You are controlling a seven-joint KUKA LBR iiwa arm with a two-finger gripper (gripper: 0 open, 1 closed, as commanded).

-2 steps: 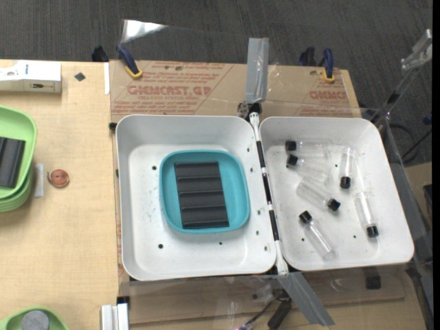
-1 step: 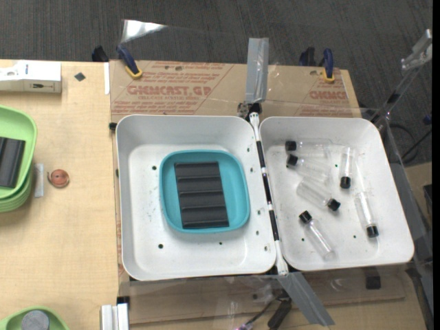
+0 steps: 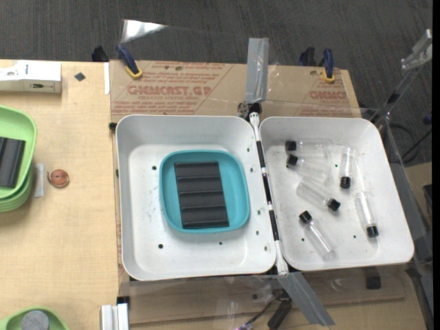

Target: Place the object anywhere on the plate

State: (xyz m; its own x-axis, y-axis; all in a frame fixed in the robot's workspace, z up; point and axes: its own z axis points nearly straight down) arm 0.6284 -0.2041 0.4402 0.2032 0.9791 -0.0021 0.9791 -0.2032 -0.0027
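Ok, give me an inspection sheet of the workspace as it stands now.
Surface: two white bins side by side on a wooden bench.
Job's things: teal plate in left bin, dark ridged insert on it; clear black-capped vials scattered in right bin.
Clutter: green tray, white box, small copper disc.
Hand: nothing seen.
Cables: nothing seen.
Surroundings: cardboard sheet clamped behind the bins, dark carpet.
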